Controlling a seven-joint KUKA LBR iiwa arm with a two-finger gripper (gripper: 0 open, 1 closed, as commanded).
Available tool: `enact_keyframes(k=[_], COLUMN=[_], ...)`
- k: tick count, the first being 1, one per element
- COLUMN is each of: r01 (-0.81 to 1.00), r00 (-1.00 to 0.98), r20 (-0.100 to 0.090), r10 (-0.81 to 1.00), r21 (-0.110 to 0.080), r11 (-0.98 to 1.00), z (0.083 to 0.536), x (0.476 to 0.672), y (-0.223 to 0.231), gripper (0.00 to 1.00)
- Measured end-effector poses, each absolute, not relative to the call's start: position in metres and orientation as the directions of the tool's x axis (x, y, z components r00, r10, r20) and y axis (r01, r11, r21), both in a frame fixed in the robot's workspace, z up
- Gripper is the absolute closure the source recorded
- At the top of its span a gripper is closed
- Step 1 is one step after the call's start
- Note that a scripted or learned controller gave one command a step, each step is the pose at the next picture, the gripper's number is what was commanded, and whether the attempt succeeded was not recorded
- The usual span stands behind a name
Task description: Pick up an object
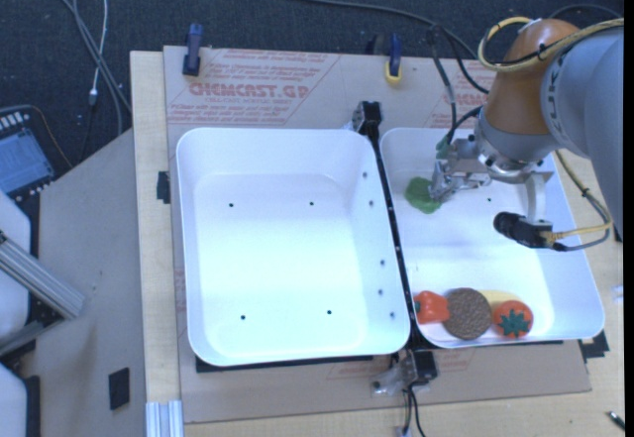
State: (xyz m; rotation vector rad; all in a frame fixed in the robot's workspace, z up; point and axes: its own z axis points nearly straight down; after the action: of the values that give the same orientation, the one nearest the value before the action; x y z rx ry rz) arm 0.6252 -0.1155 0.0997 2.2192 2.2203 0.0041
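From the overhead camera, the metal two-finger gripper point(443, 183) is low in the right white bin point(570, 257). Whether it is open or closed cannot be judged. A small green rounded object point(420, 195) sits touching the tips, on their left. It looks light, smooth, likely slippery; grasp across its middle.

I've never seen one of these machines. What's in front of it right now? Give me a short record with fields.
arm: grey arm with orange band, reaching in from the right
gripper: gripper low in the right bin, at the green item
right bin: right bin holds green item, plus a cluster near its front edge
front cluster: red piece, brown round disc, orange piece with green top
left bin: left bin, white
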Motion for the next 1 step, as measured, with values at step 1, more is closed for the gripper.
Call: enact_keyframes(k=[1], r01=[1.0], r00=[0.0], r20=[-0.001], r10=[1.0], r21=[0.005], r11=[0.0], z=[0.1516], x=[0.6276], y=[-0.1256], gripper=[1.0])
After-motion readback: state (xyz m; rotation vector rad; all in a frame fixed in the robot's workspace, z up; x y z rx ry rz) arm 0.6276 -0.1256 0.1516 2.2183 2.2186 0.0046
